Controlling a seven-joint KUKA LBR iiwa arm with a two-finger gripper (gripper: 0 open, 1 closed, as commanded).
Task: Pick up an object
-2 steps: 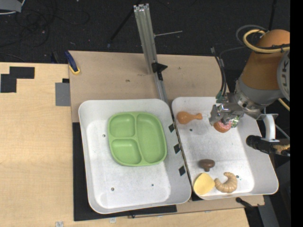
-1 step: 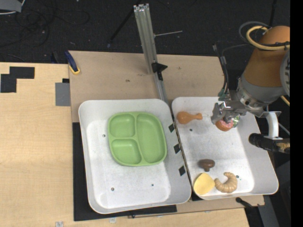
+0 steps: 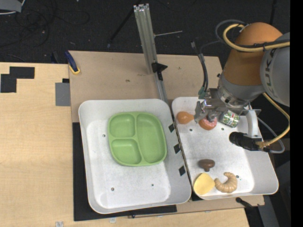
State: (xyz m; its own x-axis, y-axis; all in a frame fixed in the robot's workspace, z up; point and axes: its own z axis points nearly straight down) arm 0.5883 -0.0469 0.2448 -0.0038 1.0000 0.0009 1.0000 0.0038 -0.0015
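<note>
My gripper [image 3: 207, 111] hangs low over the far part of the right bin [image 3: 265, 186]. Directly under it, touching or nearly so, is a small red rounded object [image 3: 208, 123]. An orange ball-like object [image 3: 184, 117] lies just to its left, and a green can [image 3: 230, 119] lies on its side to its right. Nearer the front of this bin are a brown lump [image 3: 206, 164], a yellow piece [image 3: 203, 184] and a tan croissant-shaped item [image 3: 226, 182]. Whether the red object is held cannot be made out.
The left bin [image 3: 94, 183] holds a green divided plate [image 3: 138, 139]. An upright metal post [image 3: 146, 37] stands behind the bins. A black fitting on a yellow cable [image 3: 244, 140] hangs over the right bin's right side.
</note>
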